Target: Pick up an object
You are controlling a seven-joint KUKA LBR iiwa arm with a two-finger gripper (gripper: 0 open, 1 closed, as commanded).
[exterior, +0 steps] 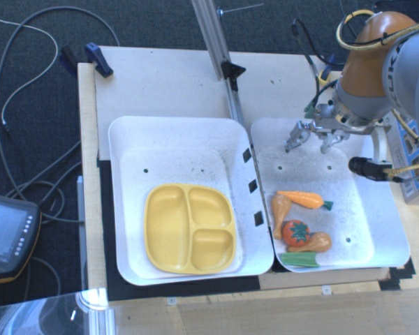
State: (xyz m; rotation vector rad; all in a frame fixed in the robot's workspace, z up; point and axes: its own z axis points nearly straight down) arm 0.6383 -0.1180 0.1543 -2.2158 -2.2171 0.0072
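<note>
The arm's gripper [313,137], metal fingers spread apart and holding nothing, hangs over the far end of the right bin [377,250]. Its likely targets, glossy plastic play food, lie bunched at that bin's near left corner: a tapered orange carrot [302,199], a round red tomato [296,232] and a flat green pod [299,259]. The left bin [126,145] holds a yellow compartment tray [190,227].

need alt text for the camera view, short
A grey robot arm's open pincer hangs over the far end of the right bin, holding nothing; toy vegetables cluster at its near end. The left bin holds a yellow divided tray.
</note>
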